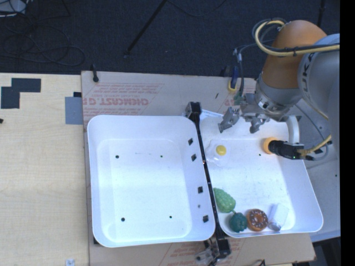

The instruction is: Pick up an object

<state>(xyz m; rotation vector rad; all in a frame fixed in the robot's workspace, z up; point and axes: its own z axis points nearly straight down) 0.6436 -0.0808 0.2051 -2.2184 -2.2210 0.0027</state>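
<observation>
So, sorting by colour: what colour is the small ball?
Yellow; the small ball shows in the camera view.

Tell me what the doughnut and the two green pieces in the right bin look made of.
Doughnut: probably moulded plastic or rubber toy food, brown with speckled topping. Light green piece: bumpy and matte, perhaps soft plastic or foam. Dark teal piece: rounded and dull, likely rubber or plastic. The view is too coarse to be sure.

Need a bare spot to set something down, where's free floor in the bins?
The left bin floor is bare. In the right bin, the middle is free, between the yellow ball and the donut. Crowded along the near edge: green lump, teal ball, white block.
</observation>
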